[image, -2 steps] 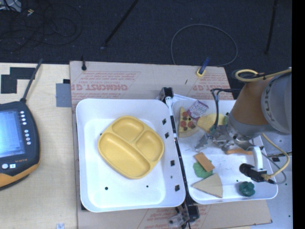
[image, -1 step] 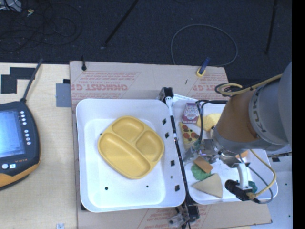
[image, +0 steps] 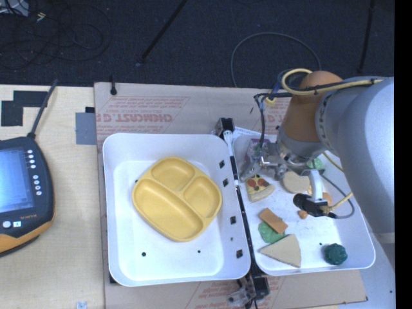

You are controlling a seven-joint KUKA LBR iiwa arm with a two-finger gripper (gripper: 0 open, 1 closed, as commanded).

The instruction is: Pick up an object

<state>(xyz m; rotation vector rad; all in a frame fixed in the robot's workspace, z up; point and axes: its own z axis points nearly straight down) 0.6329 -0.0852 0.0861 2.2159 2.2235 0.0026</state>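
Pizza slice [image: 258, 187] just beside the jaws [image: 269, 161], their spread impossible to tell.

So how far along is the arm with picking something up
Nothing looks picked up yet. The pincer is low over the right bin, near the pizza slice, but whether it grips anything can't be seen. The wedge, green ball and brown block lie in the bin. Grasp and lift remain.
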